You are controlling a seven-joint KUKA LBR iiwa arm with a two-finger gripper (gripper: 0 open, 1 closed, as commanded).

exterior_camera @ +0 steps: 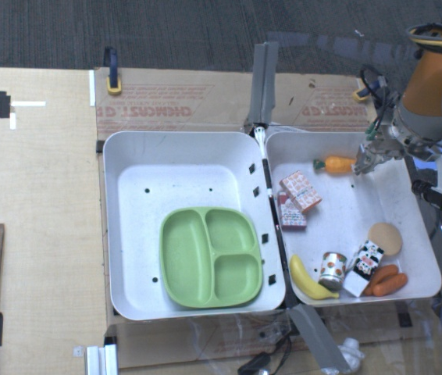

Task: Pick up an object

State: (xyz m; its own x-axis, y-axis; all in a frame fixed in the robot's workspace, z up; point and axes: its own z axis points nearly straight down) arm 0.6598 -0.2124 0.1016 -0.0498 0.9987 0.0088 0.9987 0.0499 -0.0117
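Left bin [123, 209]: green plate [211, 256]; right bin [420, 217]: banana [308, 281], can [332, 270].

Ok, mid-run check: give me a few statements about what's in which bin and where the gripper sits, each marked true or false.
1. The green divided plate lies in the left bin. True.
2. The banana lies on the green plate. False: it lies in the right bin, near its front edge.
3. The gripper is close beside the orange toy carrot at the back of the right bin. True.
4. The small can stands in the left bin. False: it is in the right bin, next to the banana.
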